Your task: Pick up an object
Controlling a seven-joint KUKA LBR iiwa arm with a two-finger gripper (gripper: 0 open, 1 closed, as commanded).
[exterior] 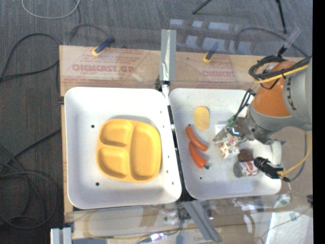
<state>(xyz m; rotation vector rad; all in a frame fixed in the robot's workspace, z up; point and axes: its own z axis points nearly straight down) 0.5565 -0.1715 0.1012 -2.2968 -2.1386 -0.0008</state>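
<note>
A bench (pixel 117 67) of brown board carries two shallow white bins side by side, their inner rims touching along a grey divider bar (pixel 167 60). The left bin (pixel 81 105) and the right bin (pixel 183 100) rest flat on the board. Red lettering runs across the bare board behind each bin. Two clamps sit at the board's far edge, one (pixel 103 46) behind the left bin, one (pixel 210 54) behind the right.

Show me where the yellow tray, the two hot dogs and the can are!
yellow tray (pixel 130 149), camera view, on the divider between its compartments.
upper hot dog (pixel 196 138), camera view, on its middle.
lower hot dog (pixel 198 155), camera view, on its middle.
can (pixel 247 169), camera view, on its side.
</note>
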